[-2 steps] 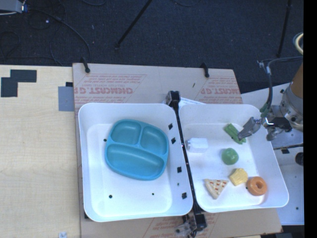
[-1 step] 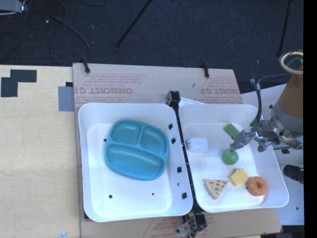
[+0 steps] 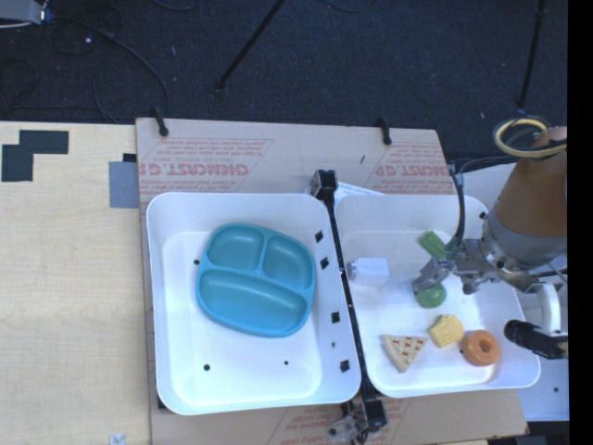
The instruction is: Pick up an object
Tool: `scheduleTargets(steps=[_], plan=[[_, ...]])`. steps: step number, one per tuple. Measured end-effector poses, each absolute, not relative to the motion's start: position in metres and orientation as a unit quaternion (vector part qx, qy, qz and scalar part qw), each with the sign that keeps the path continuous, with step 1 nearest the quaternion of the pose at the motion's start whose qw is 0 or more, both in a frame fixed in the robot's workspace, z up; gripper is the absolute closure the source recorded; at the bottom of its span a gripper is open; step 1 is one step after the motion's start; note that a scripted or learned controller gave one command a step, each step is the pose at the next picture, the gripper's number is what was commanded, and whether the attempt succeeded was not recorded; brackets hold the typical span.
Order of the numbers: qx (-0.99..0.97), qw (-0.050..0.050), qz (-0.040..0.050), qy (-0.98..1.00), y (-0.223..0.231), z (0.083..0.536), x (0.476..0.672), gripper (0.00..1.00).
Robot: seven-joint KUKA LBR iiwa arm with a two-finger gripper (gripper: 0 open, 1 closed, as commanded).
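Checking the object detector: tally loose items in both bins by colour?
Green: 2, elongated piece, round piece by the tool
Yellow: 1, corn-like piece
Orange: 1, doughnut
Tan: 1, wedge
White: 1, small block
Blue: 1, divided plate
Total: 7

Dark blue carpet floor (image 3: 278,54) with black cables (image 3: 139,58); pale wood benchtop (image 3: 65,295); cardboard sheet (image 3: 278,156)

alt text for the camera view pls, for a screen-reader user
The gripper hangs low in the right bin over green objects; nearby lie a waffle wedge, yellow piece and donut. The left bin holds a blue divided plate.
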State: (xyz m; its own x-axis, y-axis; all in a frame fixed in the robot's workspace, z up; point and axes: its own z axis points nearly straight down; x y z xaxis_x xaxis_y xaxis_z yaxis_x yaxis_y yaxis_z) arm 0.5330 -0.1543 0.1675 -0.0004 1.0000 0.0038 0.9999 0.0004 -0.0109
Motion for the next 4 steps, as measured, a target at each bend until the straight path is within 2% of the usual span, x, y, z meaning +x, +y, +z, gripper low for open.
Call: scheduleTargets(steps=[1, 2, 3, 4], plan=[[-0.707, 0.005, 0.0023, -0.707, -0.147, 0.121, 0.533, 0.0], [-0.708, 0.005, 0.0027, -0.706, -0.149, 0.132, 0.534, 1.0], [-0.709, 0.0, 0.0003, -0.706, -0.156, 0.174, 0.536, 1.0], [-0.706, 0.0, -0.0004, -0.708, -0.15, 0.231, 0.543, 1.0]])
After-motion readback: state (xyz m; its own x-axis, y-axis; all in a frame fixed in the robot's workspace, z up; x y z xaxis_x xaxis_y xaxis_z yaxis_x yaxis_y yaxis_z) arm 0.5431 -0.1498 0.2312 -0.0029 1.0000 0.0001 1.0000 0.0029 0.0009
